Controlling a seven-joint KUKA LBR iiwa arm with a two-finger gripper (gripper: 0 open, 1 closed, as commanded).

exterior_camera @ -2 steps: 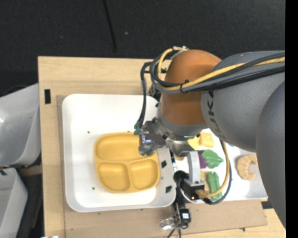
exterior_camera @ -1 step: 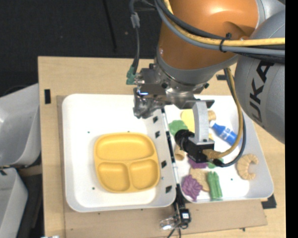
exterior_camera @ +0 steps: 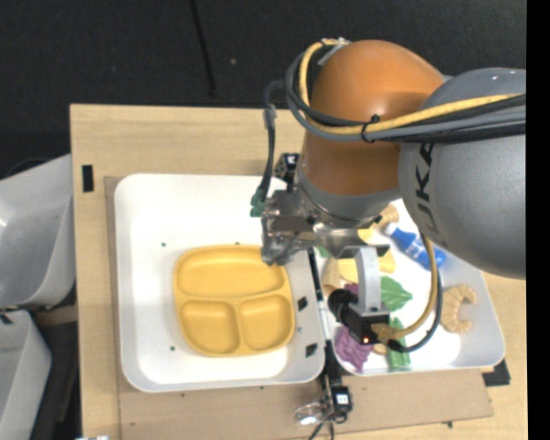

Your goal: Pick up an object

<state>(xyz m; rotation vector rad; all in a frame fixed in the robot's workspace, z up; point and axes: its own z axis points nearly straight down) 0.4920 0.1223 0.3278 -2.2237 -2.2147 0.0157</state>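
My gripper (exterior_camera: 277,242) hangs below the orange wrist band, over the ridge between the two bins and just above the far right corner of a yellow divided tray (exterior_camera: 233,299). That tray lies flat in the left bin (exterior_camera: 142,273) and has three compartments. The right bin (exterior_camera: 481,337) holds several small toys: a blue piece (exterior_camera: 412,244), a green leafy piece (exterior_camera: 393,294), a purple piece (exterior_camera: 353,348), a tan ring-shaped piece (exterior_camera: 458,306) and a yellow piece (exterior_camera: 348,270). The arm's bulk hides much of the right bin.
The bins sit on a pale wooden bench (exterior_camera: 165,136). A white housing (exterior_camera: 23,236) stands off the bench at the left. Bare white floor of the left bin lies around the yellow tray, mostly at the far left.
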